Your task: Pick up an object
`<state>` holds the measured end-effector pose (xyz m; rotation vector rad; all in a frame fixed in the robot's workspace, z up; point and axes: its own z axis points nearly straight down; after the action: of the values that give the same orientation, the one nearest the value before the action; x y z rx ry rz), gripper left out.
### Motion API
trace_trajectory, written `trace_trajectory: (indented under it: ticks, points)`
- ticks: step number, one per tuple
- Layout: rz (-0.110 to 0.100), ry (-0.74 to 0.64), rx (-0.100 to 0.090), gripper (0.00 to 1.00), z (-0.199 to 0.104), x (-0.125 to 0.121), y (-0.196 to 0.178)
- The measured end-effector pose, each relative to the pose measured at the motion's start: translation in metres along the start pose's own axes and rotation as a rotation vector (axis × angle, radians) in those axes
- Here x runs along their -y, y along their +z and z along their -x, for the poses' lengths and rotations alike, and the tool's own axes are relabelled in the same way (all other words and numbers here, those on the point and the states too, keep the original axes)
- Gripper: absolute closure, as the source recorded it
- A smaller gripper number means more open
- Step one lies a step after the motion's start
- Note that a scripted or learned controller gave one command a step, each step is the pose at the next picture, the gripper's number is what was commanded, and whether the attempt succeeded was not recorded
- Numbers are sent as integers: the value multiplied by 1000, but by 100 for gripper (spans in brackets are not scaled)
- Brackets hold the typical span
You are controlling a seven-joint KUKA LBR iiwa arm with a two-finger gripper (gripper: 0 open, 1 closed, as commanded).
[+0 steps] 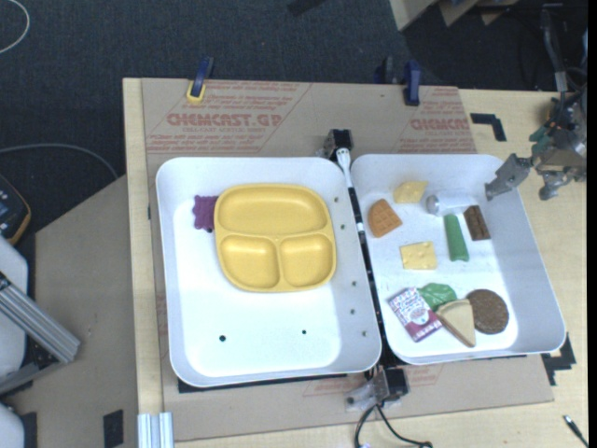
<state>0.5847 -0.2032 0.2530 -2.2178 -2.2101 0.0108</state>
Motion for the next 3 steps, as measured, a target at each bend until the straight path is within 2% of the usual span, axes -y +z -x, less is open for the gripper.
trace_trajectory:
  ticks: [1,2,3]
  points:
    - [13,-4,3,0,-1,-2,-8]
    - [7,-4,1,0,-5,-2,35]
    - [9,-3,1,0,1,-5,95]
